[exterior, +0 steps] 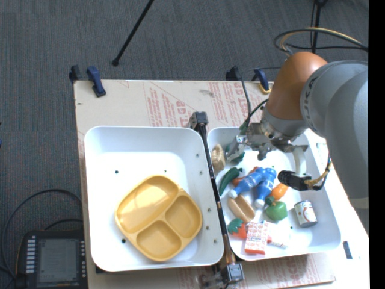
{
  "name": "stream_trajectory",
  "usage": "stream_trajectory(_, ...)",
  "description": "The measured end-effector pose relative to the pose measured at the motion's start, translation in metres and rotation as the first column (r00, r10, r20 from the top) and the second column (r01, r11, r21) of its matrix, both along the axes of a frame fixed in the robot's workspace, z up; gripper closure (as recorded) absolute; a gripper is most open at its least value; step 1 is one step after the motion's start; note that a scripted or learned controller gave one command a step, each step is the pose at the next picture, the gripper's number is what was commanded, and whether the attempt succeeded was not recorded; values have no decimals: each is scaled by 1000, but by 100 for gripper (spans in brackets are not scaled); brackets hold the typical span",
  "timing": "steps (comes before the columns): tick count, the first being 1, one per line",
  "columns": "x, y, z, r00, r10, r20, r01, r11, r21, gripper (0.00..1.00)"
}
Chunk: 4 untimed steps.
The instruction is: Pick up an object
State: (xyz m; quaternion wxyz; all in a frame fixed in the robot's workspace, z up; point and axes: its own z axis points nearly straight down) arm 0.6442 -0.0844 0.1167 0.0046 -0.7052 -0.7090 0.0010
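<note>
My gripper [251, 150] hangs over the back left part of the right bin [325, 236], open, with nothing between its fingers. Just below it in the bin lie two blue bottles [255, 182], a dark green vegetable [228, 178] and an orange piece [278, 191]. Further forward are a green pepper [275, 211], a tan hot-dog bun [240, 208], a red strawberry-like toy [236, 226], a red and white box [257, 236] and a small silver can [305, 213]. A tan lump [218, 156] rests against the bin's left wall.
The left bin [102, 161] holds a yellow divided plate [159, 217]. A black cable end [295, 179] hangs from the arm over the right bin. Blue clamps [96, 80] grip the bench's back edge. A tablet [51, 259] lies on the floor at lower left.
</note>
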Motion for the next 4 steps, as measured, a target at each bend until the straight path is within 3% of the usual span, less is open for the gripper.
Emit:
stream_trajectory(1,-1,4,-30,1000,-3,4,3,1000,-4,0)
stream_trajectory(2,-1,4,-20,1000,-2,2,2,1000,-3,100)
stream_trajectory(3,-1,4,-19,1000,-2,3,2,1000,-3,0)
stream_trajectory(4,0,4,-10,1000,-2,1,2,1000,-2,100)
